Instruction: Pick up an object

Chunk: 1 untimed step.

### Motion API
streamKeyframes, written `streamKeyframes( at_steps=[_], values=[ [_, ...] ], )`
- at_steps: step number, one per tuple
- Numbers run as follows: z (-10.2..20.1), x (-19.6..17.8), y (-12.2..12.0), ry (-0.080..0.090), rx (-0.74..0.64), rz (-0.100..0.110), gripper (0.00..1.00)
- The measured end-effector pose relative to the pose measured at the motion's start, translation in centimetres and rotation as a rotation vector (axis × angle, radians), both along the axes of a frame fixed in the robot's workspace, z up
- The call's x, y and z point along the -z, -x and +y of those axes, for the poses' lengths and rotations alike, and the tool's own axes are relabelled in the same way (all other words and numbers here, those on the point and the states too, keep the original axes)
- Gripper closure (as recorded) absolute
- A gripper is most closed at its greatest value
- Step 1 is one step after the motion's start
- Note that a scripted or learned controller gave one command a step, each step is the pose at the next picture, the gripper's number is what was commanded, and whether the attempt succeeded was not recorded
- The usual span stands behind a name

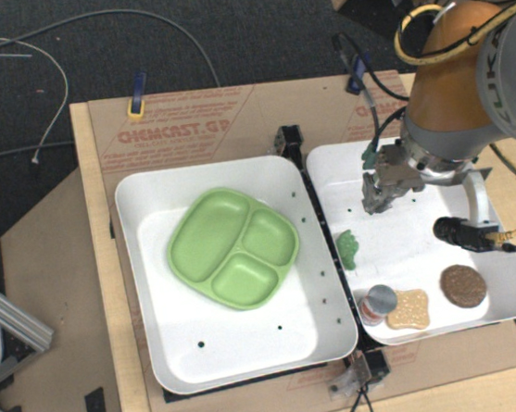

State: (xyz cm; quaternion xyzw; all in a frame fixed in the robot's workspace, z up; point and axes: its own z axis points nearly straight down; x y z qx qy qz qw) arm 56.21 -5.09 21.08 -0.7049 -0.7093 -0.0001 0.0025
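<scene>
- The grey arm's two-finger gripper [380,195] hangs over the back half of the shallow white right bin [413,256]. Whether the claw is wide or narrow cannot be told from this slant, and no object is seen in its grasp.
- The likeliest target, a small green leafy lump [347,248], lies near the gripper, forward of it and toward the left bin. It sits just beside the bin's wall, with its slightly longer axis running along that wall.
- Farther forward from the gripper, along the front rim, lie a small grey-and-red round piece [378,302] touching a tan toast-shaped piece [408,310], and a round brown biscuit-like disc [463,285], apart from them.
- Well apart from the gripper, the shallow white left bin [153,260] holds a light green three-compartment plastic plate [233,247], with nothing in its compartments.
- Judged from this, reaching the lump calls for a short shift toward the wall, then a descent.
</scene>
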Motion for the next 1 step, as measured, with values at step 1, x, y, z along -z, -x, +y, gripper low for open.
streamKeyframes(
  at_steps=[1],
  values=[
    [5.34,0.07,-0.27,0.000,0.002,-0.002,1.00]
  ],
)
